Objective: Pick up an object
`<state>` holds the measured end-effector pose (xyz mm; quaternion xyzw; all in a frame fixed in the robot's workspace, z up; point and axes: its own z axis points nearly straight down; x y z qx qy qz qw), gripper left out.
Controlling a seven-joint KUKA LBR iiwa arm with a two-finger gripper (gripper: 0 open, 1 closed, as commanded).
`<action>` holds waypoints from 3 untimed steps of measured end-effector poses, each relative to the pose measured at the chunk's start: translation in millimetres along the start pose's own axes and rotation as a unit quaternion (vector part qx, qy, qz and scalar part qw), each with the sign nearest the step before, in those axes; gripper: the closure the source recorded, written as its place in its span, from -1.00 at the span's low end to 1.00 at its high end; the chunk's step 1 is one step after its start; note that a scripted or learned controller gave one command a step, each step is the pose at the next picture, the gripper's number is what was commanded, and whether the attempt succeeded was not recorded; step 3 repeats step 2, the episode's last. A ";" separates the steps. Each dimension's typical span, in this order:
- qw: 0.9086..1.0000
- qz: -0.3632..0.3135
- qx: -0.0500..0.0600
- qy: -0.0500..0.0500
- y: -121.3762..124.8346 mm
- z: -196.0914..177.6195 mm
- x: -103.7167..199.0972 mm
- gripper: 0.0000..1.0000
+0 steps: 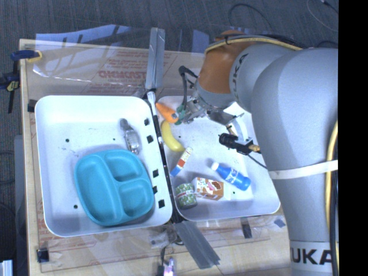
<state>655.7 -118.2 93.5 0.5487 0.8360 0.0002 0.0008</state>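
Tool point(183, 115) at the carrot point(167, 112), grip state unclear, two white bins point(52, 111), wooden bench point(86, 62), grey carpet point(86, 7)

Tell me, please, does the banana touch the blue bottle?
Apart: the camera view shows bare white bin floor between the banana and the blue bottle.

Left white bin point(52, 114): left of the gripper point(183, 115). Right white bin point(256, 197): beneath the gripper and extending below it (rims of the two bins touch). Clear plastic sheet point(86, 56): up-left of the gripper, lying on the wooden bench point(27, 171). Blue clamp point(26, 55): far up-left, at the bench corner.
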 end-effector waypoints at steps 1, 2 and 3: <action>1.000 -0.002 -0.001 -0.001 1.4 -11.5 0.2 1.00; 0.973 0.232 0.001 0.000 15.6 -99.7 31.7 1.00; 0.973 0.232 0.001 0.000 15.6 -99.7 31.7 1.00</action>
